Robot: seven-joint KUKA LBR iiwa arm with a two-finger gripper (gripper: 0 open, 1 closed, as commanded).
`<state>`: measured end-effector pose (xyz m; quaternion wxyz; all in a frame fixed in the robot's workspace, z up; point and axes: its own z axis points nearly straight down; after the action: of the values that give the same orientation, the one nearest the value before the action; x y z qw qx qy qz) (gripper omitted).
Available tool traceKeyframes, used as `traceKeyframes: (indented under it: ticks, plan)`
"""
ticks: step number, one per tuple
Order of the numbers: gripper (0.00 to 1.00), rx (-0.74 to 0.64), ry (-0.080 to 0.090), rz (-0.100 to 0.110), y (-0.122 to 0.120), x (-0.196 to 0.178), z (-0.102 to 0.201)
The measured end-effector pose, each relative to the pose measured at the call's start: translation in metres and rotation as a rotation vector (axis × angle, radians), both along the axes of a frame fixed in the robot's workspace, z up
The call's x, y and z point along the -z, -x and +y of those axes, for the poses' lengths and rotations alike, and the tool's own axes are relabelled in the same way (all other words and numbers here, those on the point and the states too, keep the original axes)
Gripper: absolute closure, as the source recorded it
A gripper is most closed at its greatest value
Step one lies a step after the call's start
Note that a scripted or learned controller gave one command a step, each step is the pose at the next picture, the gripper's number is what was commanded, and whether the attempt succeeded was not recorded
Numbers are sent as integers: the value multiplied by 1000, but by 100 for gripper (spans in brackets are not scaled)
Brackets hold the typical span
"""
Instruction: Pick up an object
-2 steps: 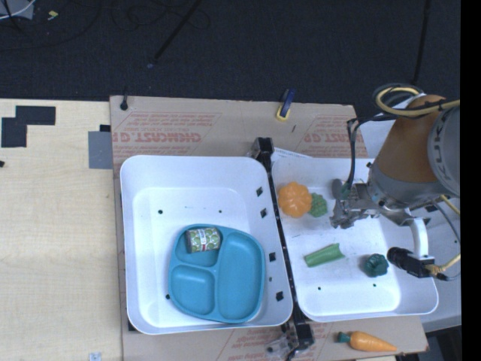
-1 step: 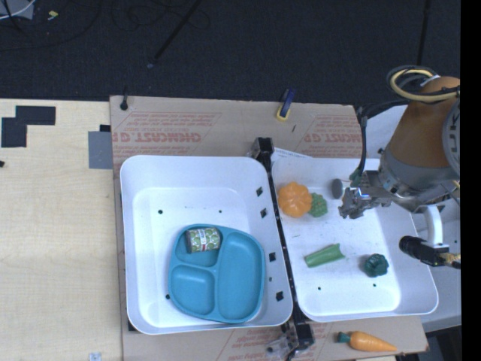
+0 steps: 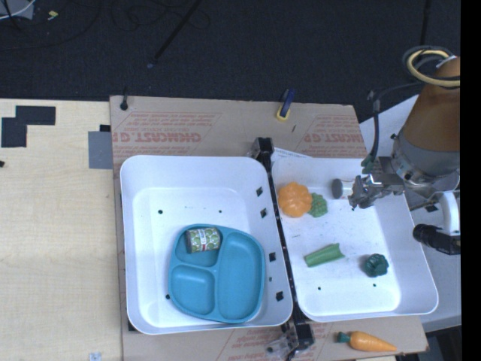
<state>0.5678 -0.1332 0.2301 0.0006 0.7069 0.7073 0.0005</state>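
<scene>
Camera view shows two white bins — the left holds one blue divided tray with one small jar. In the right bin lie one orange, two green pieces and one green pod, likely light and stiff — best grasped across its middle. Whether the gripper is apart or together, I cannot tell.

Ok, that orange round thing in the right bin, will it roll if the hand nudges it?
Probably. The orange ball-shaped toy looks rounded, so a sideways nudge could set it rolling. The green leafy piece touching its right side may stop it that way; toward the bin divider it looks freer. It looks like plastic play food, so likely light and somewhat slippery for the hand.
</scene>
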Motion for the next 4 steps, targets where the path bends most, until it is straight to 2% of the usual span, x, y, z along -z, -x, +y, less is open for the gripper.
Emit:
traceKeyframes:
  ticks: [1,4]
  plan:
    - [100,-2,-2,5,-9,10,45]
    - [100,-3,-1,3,-48,16,180]
